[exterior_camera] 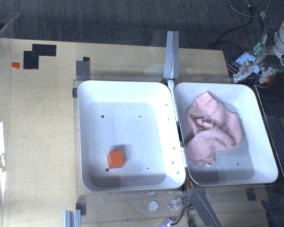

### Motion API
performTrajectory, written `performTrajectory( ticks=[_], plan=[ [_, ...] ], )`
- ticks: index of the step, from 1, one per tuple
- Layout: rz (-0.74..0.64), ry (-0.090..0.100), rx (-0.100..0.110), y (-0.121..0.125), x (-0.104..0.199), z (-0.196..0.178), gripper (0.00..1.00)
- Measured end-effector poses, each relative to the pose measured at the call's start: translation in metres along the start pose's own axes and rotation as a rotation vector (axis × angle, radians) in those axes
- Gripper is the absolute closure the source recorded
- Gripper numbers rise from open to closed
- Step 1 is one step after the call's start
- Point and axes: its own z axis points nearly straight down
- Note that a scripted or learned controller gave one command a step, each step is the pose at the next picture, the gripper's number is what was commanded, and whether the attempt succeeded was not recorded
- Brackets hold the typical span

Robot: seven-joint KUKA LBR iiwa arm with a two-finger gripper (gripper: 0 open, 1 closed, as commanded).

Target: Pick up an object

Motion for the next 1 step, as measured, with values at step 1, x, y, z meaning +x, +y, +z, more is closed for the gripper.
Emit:
performTrajectory(
  ticks=[1],
  plan=[
    [-0.002,0.001,0.001,0.0021,0.0103,0.1594,0.00]
  ],
)
